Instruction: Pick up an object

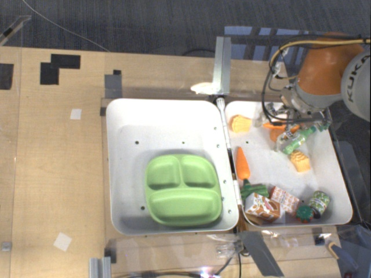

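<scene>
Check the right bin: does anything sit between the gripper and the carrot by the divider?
Nothing visible does. The gripper is low at the right bin's far side; bare white floor separates it from the carrot. The yellow wedge lies beside that path, not across it.

1. Dark blue-grey ribbed carpet floor [116,10] across the top, crossed by a thin pale cable [58,26].
2. Light wooden bench [52,172] below, marked with black square patches [58,67] at upper left.
3. Upright grey metal post [222,65] standing at the bench's back edge.
4. Even, soft lighting overall.
</scene>
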### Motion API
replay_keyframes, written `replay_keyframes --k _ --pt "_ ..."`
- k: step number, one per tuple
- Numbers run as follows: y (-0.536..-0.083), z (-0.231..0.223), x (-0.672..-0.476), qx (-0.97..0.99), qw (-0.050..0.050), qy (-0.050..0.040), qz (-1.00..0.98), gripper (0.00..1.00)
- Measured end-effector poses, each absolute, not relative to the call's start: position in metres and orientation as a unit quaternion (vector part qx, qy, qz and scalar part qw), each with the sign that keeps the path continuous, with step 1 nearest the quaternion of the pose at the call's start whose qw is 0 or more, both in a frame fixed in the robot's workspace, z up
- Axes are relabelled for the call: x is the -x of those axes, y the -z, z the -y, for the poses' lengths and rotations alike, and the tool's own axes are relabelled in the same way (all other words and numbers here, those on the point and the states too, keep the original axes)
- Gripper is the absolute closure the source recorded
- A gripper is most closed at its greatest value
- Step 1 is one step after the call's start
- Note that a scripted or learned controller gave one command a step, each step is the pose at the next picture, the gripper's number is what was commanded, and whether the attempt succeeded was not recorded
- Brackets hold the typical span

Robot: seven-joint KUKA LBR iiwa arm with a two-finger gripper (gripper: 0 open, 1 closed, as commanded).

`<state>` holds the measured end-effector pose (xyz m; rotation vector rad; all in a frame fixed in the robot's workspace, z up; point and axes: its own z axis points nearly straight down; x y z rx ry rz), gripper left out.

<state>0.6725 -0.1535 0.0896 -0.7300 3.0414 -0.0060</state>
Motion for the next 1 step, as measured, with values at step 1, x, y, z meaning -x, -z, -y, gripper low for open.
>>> replay_keyframes --k 1 --pt "-0.0887 0.1483 -0.6720 0.166 0.006 0.0007 -0.986 0.00"
